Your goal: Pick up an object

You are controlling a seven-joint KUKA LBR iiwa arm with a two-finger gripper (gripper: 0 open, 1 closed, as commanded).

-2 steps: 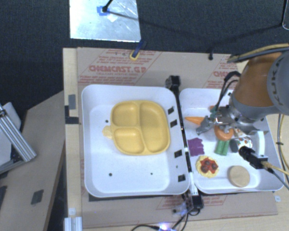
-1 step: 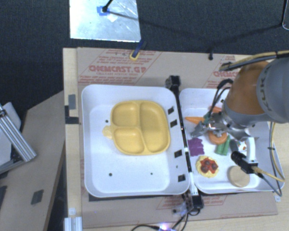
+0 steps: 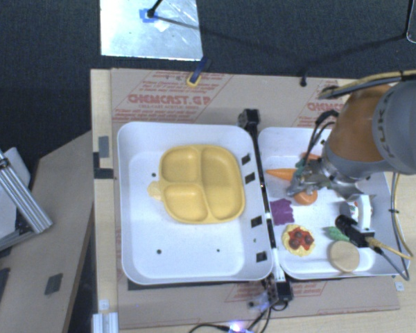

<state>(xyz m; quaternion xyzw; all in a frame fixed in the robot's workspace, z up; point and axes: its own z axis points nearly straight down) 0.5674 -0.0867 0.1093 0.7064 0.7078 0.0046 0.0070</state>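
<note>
The left bin (image 3: pixel 135 186) holds a yellow divided plate (image 3: pixel 197 184), well apart from the work. In the right bin (image 3: pixel 277 139) the hand (image 3: pixel 304 184) hangs over a crowded patch: a carrot (image 3: pixel 281 174) at its nine o'clock, an orange round piece (image 3: pixel 306 198) just beneath it at six, a purple piece (image 3: pixel 281 211) at seven. Whether the hand is open or closed I cannot tell (the arm's bulk shadows it). The risk: closing between carrot and round piece, nudging both aside. A small pizza (image 3: pixel 299 239) and a tan disc (image 3: pixel 344 257) lie nearer five o'clock.
</note>
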